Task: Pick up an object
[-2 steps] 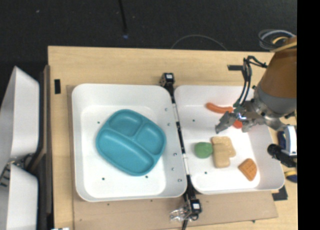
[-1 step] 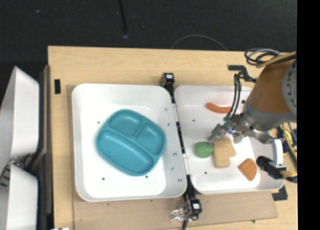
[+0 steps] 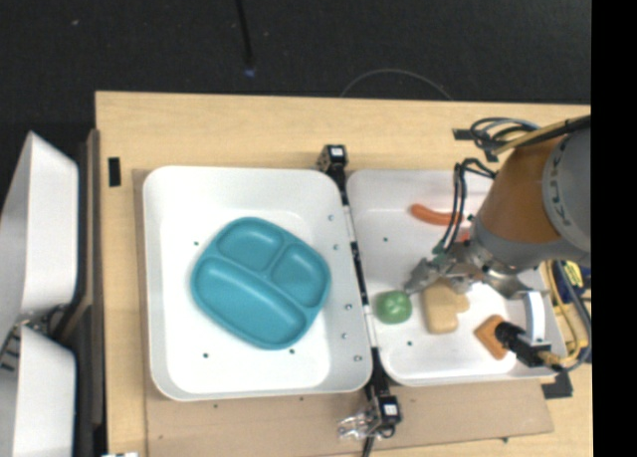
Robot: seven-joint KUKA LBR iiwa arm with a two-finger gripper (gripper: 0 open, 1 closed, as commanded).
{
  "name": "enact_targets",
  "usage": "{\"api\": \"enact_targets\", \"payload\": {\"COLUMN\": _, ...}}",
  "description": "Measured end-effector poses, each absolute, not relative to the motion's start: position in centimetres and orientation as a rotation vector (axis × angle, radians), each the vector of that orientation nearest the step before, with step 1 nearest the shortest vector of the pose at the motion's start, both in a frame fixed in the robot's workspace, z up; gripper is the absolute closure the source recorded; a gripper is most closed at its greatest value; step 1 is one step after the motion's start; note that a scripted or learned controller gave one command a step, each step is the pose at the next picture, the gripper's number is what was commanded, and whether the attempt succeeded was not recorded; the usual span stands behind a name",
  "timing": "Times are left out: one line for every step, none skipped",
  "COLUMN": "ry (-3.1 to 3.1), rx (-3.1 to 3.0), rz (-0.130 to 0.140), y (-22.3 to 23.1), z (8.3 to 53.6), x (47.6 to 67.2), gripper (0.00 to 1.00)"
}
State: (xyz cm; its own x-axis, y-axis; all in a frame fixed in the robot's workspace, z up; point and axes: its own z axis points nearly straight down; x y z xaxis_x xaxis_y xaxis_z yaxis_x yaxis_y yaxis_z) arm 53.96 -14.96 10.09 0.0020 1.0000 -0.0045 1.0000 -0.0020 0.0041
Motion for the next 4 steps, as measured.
{"api": "enact_targets", "payload": {"ry": 2.206, "rx": 2.221, "rz": 0.01, "y": -15.0, "z": 11.6, "x": 54.2, "gripper": 1.0}}
{"api": "enact_targets", "payload": {"ry": 2.222, "rx": 2.213, "rz": 0.007, "y": -14.7, "z": 17.2, "x": 55.2, "gripper": 1.0}}
{"api": "enact_targets", "payload": {"ry": 2.221, "rx": 2.212, "rz": 0.008, "y": -14.9, "z": 23.7, "x": 55.4, "gripper": 1.0}}
{"api": "enact_targets", "payload": {"ry": 2.224, "rx": 2.213, "rz": 0.004, "y": -14.9, "z": 26.6, "x": 55.6, "gripper": 1.0}}
